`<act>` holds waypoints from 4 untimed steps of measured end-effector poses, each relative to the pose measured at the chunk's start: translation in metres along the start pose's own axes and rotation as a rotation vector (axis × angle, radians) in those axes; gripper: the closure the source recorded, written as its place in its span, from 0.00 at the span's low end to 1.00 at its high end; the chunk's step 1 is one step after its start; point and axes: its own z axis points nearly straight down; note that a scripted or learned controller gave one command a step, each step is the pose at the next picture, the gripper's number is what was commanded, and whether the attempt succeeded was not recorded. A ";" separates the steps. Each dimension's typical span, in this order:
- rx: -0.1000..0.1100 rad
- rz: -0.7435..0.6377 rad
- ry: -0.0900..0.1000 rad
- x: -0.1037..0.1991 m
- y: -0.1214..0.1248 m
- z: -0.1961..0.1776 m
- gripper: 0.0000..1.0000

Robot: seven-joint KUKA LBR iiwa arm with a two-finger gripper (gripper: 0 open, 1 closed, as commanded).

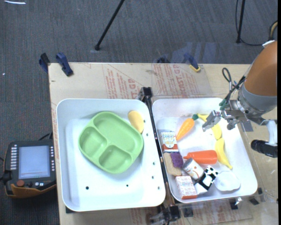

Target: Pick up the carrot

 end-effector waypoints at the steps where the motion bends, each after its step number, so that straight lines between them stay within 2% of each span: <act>1: 0.008 -0.111 0.002 0.056 0.039 0.091 0.00; 2: 0.001 -0.111 0.002 0.055 0.041 0.077 1.00; 3: 0.002 -0.430 0.000 0.072 -0.022 0.109 1.00; 4: -0.002 -0.736 -0.002 0.146 -0.103 0.008 1.00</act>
